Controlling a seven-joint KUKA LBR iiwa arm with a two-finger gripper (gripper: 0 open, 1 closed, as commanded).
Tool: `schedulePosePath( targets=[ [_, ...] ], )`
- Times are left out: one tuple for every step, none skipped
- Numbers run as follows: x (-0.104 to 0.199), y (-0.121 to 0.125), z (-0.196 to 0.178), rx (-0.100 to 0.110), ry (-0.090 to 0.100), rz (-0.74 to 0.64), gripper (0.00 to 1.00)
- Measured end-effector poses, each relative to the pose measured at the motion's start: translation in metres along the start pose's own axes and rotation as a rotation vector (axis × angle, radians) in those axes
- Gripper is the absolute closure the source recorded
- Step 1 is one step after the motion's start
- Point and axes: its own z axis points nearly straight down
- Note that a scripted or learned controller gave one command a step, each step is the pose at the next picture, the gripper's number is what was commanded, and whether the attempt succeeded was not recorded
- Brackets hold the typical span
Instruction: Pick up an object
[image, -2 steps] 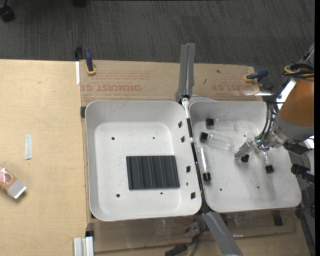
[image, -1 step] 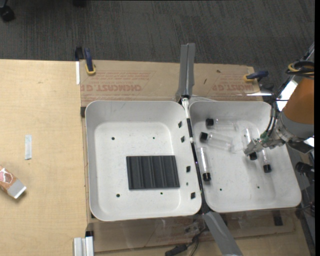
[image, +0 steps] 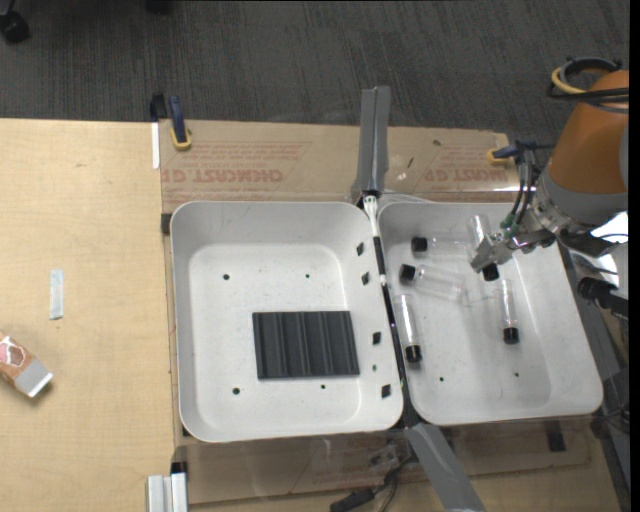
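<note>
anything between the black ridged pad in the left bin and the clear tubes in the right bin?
In the camera view, the two bins' adjoining rims lie between the black ridged pad and the clear tubes, plus bare white floor of the left bin.

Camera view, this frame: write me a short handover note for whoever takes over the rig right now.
Claw: low over the right bin's upper part; whether it is open or shut cannot be told, and nothing is seen held.
Right bin: several clear tubes with black caps lie loose, one at the left wall, one right of centre, others near the top.
Left bin: a dark ribbed tray lies flat.
Done: no pick confirmed.
Left: grasp and lift one object.
</note>
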Motion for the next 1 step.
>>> schedulePosePath(
  targets=[
    [0.08, -0.0071, -0.0406, 0.001, 0.0, 0.036, 1.0]
  ],
)
